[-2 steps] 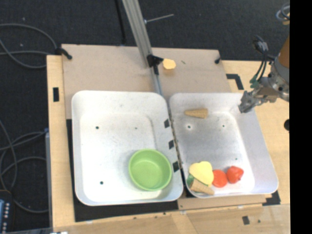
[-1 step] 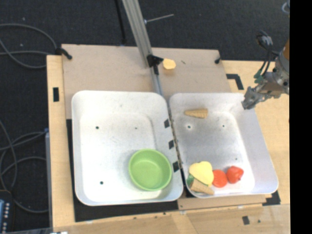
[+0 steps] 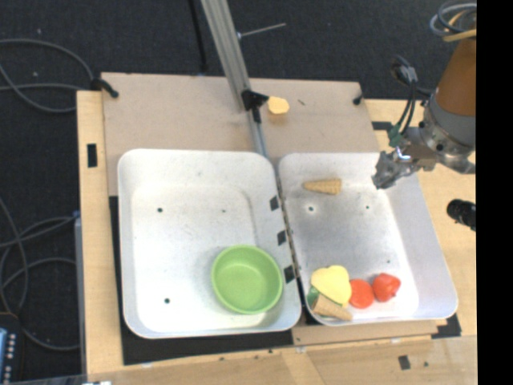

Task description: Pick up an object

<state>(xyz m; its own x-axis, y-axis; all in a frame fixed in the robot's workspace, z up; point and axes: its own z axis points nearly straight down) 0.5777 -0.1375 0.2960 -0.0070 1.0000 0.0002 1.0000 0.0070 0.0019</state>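
White plastic makes up both shallow bins in the camera view, the left bin (image 3: 144, 215) and the right bin (image 3: 417, 239) sitting side by side on a tan bench (image 3: 176, 111). The left bin holds a green bowl (image 3: 246, 278) near its front right corner. In the right bin, a tan cone-shaped piece (image 3: 322, 186) lies near the back wall, its long axis running left to right with the pointed end toward the left. At the front of the same bin a cluster sits together: a pale yellow heart-shaped piece (image 3: 332, 283), an orange-red piece (image 3: 361, 293) and a red piece (image 3: 386, 286), touching or nearly so, with a tan wedge (image 3: 331, 310) just in front of the yellow one.

The gripper (image 3: 386, 171) hangs over the back right corner of the right bin, with the grey and orange arm behind it. At this size I cannot tell how it is set, and nothing is visible in it.

The tan cone is the nearest candidate: it lies to the gripper's left in the view, at about the same depth. Its long axis points roughly toward the gripper, so I judge a grasp across its width would be the likelier fit. The front cluster is well apart from the gripper.

A small yellow piece (image 3: 278, 105) rests on the bench behind the bins, beside a metal post (image 3: 228, 46).
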